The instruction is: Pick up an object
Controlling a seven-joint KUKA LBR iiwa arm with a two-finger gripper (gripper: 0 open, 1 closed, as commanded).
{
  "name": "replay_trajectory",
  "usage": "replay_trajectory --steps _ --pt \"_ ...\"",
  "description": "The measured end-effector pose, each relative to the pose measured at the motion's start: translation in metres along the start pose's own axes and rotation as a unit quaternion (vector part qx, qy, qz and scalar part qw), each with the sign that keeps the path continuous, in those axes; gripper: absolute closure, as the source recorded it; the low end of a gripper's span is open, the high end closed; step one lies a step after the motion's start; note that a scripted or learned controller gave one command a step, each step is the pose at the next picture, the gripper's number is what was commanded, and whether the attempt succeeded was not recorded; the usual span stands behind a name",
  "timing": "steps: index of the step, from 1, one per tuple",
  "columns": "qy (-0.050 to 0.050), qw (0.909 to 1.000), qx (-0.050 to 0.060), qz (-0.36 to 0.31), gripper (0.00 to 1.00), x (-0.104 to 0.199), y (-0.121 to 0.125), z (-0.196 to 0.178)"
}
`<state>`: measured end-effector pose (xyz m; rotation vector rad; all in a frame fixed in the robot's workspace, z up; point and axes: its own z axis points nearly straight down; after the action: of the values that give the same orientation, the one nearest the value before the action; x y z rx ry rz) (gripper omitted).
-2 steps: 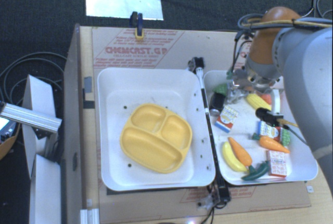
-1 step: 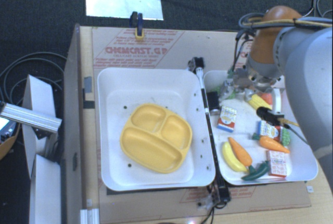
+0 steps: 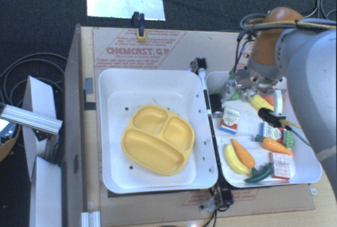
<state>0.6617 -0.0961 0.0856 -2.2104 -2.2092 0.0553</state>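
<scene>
The right bin (image 3: 315,172) holds several toy foods. A red and white carton (image 3: 229,119) lies near its left wall. Toward the front, a yellow banana (image 3: 235,159) rests beside an orange carrot (image 3: 243,153) with a green top. Further right are a second carrot (image 3: 277,146), a blue and white carton (image 3: 269,131) and a red and white box (image 3: 280,165). A yellow piece (image 3: 260,101) lies partly under the arm. My gripper (image 3: 230,88) hangs low over the bin's back left corner, just behind the red and white carton. The wrist hides what is under it.
The left bin (image 3: 113,115) holds a yellow divided plate (image 3: 157,139). A black clamp (image 3: 200,67) sits on the wall between the bins. The grey arm (image 3: 305,78) covers the right bin's back right part. Cardboard and cables lie to the left of the bench.
</scene>
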Motion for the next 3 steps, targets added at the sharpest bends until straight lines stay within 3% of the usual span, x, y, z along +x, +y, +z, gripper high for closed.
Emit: replay_trajectory --steps 1,2,3 --pt "0.011 0.9999 0.001 -0.002 0.00 -0.016 0.000 0.005" --pt "0.010 0.9999 0.003 -0.005 1.00 -0.016 -0.001 -0.005" --pt "0.008 0.9997 -0.022 -0.004 1.00 0.037 -0.044 -0.104"
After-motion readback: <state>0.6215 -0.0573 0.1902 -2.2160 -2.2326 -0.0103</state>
